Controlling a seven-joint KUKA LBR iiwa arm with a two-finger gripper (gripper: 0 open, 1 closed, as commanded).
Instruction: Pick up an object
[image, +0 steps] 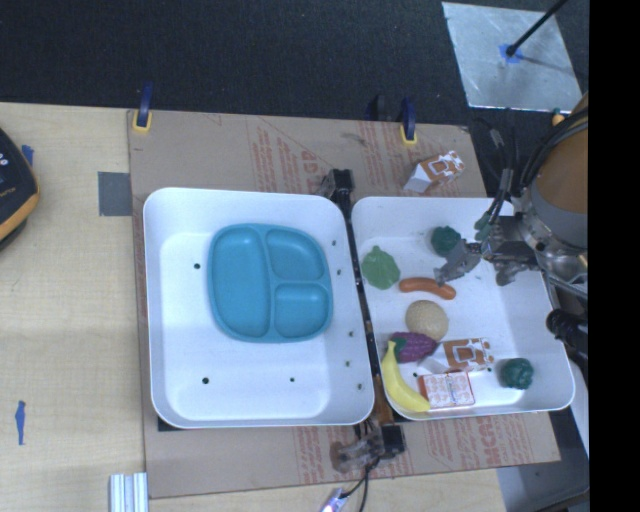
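The pincer (462, 262) hangs released and holding nothing in the right bin (560, 400), just above the hot dog (427, 288). As I judge it, the fingers should straddle the sausage across its width, clear of the beige ball (427, 319) nearer, then lower before clenching.

The two white bins (170, 300) look like smooth, shiny plastic. The blue tray (268, 282) in the left one looks like matt plastic. Under them lies a brown cardboard sheet (260, 150), flat and dull. The bench (60, 330) looks like pale wood. The banana (398, 385) looks shiny.
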